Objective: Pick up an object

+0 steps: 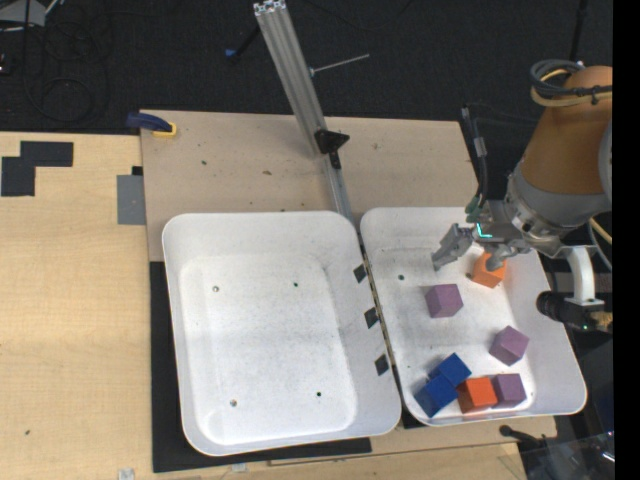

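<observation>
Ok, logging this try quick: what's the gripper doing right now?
Gripper: open, holding nothing, fingers spread over the right bin beside an orange block.

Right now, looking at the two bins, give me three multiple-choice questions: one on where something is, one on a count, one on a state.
1. Where do the blocks lie?
A. in the left bin
B. in the right bin
C. on the bare bench

2. How many purple blocks are there?
A. one
B. three
C. five

3. How do the blue blocks lie?
A. touching each other
B. in separate bins
C. stacked on a purple block

Answers:
1 B: every block sits in the right bin, none in the left bin.
2 B: one purple block is mid-bin, another purple block is nearer the right wall, a third purple block is in the front cluster.
3 A: the blue blocks press together beside an orange block; the gripper is over another orange block.
</observation>
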Motion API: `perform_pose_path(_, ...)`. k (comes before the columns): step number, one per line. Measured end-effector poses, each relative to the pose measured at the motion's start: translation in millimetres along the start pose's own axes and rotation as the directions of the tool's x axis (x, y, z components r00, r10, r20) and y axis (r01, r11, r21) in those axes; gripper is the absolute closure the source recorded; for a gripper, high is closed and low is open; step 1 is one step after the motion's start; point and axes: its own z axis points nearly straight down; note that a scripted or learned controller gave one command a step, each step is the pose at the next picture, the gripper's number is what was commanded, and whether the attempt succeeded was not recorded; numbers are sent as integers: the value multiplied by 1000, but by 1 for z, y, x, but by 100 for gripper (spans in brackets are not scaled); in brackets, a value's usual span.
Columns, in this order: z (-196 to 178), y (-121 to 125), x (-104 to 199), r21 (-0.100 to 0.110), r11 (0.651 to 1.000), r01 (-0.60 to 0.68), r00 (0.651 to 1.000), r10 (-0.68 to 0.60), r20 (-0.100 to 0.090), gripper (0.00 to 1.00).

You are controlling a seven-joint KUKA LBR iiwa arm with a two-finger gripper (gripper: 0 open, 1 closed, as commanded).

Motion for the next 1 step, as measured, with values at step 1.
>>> perform_pose_path(1, 59, 5, 7, 6, 1000, -2, 1000, 2, -1, 0)
